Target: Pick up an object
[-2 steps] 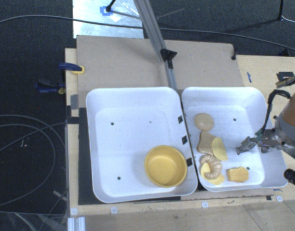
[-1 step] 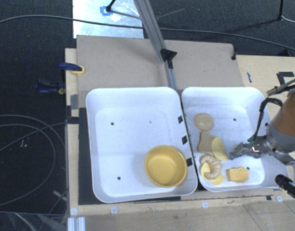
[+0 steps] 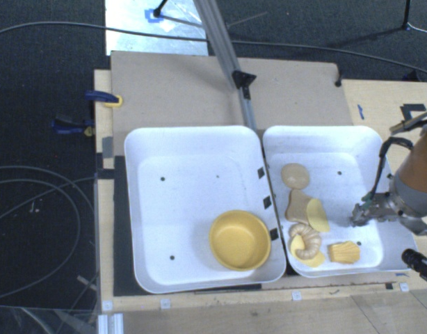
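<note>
White bins are sitting side by side: a yellow bowl (image 3: 240, 239) is lying at 5 o'clock in the left bin (image 3: 147, 152); the tool (image 3: 359, 216) is hovering at 3 o'clock over the right bin (image 3: 318, 136), near 5 small food pieces (image 3: 309, 216); its opening I cannot tell.

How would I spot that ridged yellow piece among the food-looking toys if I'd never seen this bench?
Start at the right-hand white bin, where the small items cluster along the inner side. Go to the near edge of that cluster: the ridged yellow piece lies there, just right of the curled shrimp-like toy. Unlike the smooth yellow wedge and pale round disc above, it is blocky with grooves across its top.
</note>
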Robot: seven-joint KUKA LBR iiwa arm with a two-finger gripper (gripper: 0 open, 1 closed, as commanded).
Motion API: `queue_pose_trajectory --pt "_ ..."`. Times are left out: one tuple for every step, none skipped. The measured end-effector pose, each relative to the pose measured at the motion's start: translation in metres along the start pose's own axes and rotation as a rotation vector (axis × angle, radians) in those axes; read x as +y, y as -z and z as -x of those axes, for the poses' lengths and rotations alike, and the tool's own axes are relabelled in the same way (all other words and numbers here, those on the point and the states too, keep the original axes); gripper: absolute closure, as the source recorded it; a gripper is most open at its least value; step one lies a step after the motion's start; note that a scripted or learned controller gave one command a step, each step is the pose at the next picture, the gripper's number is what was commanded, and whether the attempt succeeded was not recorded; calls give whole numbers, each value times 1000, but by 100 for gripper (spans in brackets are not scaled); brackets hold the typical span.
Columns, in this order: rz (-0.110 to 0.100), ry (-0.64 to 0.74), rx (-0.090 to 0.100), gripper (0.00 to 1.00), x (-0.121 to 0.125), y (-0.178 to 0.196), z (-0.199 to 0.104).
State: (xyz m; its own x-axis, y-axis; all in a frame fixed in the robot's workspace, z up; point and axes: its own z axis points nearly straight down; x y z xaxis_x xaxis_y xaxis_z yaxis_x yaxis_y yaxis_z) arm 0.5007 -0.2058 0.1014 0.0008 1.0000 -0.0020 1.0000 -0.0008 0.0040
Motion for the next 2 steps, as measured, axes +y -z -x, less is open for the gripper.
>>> queue_pose_trajectory --pt "4 7 -1 100 11 57 -4" --pt "3 8 0 100 8 109 -11"
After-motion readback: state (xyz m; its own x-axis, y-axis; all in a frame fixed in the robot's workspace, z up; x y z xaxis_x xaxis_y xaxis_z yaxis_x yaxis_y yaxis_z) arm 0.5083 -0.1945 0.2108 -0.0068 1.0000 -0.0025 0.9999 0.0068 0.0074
